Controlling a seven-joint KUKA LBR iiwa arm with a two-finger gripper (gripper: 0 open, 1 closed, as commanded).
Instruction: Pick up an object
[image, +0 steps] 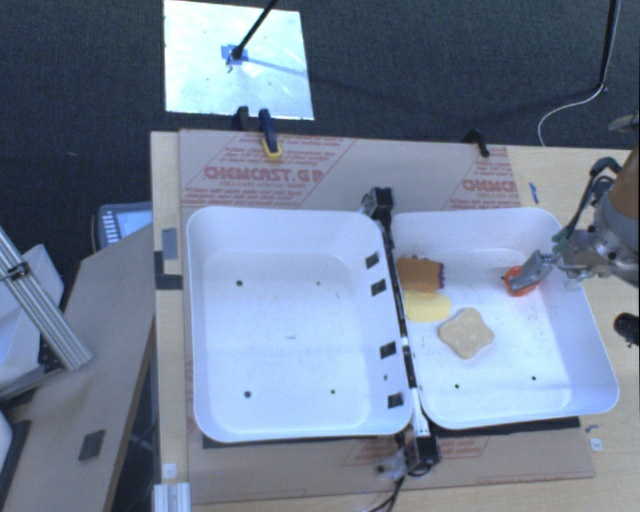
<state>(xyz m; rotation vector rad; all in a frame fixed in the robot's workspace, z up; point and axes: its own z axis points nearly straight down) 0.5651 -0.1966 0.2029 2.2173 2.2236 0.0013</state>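
The right bin holds several small items. A brown and orange piece lies by the bin's left wall, with a flat yellow piece just in front of it. A tan toast-shaped piece rests near the middle. A small orange-red object sits toward the right, directly at the tip of my gripper, which reaches in low from the right. The object touches or overlaps the gripper's tip; whether it is gripped is unclear.
The left bin stands beside the right one, the two joined by a row of black clips. Both rest on a cardboard sheet on the bench. A yellow clamp stands at the back.
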